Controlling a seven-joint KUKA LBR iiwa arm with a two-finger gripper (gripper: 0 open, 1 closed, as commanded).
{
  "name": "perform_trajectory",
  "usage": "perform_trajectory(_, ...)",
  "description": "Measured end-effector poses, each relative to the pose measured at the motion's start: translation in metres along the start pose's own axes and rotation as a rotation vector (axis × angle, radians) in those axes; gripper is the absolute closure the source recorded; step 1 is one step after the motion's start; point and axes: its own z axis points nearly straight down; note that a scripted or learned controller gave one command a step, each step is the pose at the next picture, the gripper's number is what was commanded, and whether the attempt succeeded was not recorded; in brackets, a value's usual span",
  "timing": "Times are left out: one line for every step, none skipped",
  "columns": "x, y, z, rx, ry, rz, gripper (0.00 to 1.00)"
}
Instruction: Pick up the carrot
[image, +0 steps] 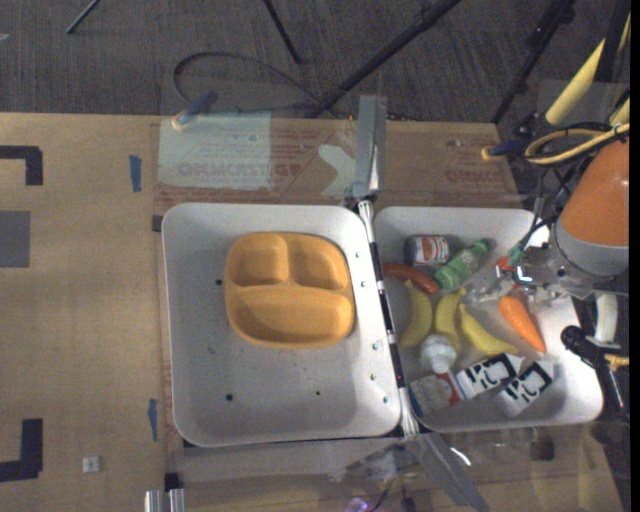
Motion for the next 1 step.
perform_trajectory(-0.0075, 0.0332, -0.0640, -0.004, -0.001, -0.027, 0.00)
